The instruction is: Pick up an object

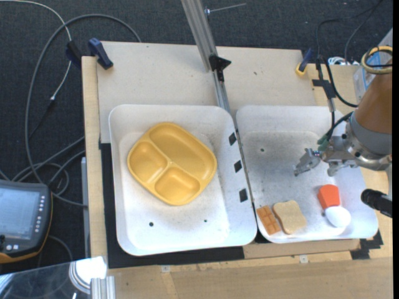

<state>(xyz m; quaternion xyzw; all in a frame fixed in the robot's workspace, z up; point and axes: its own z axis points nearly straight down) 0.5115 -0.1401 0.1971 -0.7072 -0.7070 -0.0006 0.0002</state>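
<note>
Right, we're looking down on two white bins on the surface — the left bin point(124, 229) carries a yellow divided plate point(171, 162). Over in the right bin point(274, 129) the gripper point(307, 164) hangs low above bare floor, and we can't tell how its jaws stand. Nothing sits between them that we can see. The pickable things lie along the near edge — an orange waffle piece point(267, 220) touching a slice of toast point(290, 216), then an orange block point(329, 196) just above a white egg point(338, 217).
</note>
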